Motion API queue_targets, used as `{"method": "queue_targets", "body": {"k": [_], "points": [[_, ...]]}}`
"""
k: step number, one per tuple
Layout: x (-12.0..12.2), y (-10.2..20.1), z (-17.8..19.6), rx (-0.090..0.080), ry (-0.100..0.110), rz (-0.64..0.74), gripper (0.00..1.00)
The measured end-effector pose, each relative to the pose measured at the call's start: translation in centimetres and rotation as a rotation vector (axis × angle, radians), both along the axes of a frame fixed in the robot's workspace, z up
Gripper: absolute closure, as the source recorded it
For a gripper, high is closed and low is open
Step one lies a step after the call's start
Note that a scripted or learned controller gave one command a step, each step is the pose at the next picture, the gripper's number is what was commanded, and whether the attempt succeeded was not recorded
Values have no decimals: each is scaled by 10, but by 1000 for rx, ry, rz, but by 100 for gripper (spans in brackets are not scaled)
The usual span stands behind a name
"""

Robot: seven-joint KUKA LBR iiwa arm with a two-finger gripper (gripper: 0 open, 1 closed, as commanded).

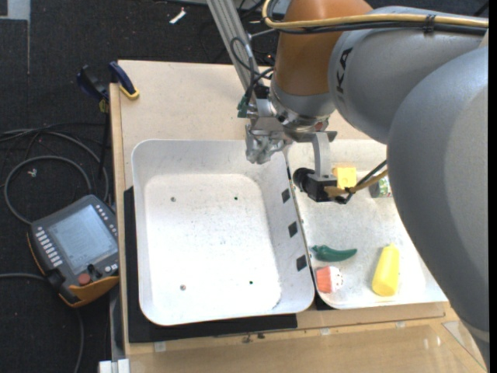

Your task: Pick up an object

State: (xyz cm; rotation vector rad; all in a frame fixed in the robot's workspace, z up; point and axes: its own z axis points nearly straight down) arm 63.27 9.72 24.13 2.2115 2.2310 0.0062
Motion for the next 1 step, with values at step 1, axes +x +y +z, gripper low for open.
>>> {"method": "queue_targets", "body": {"k": [1], "points": [[0,-5,0,-3,3,-6,0]]}}
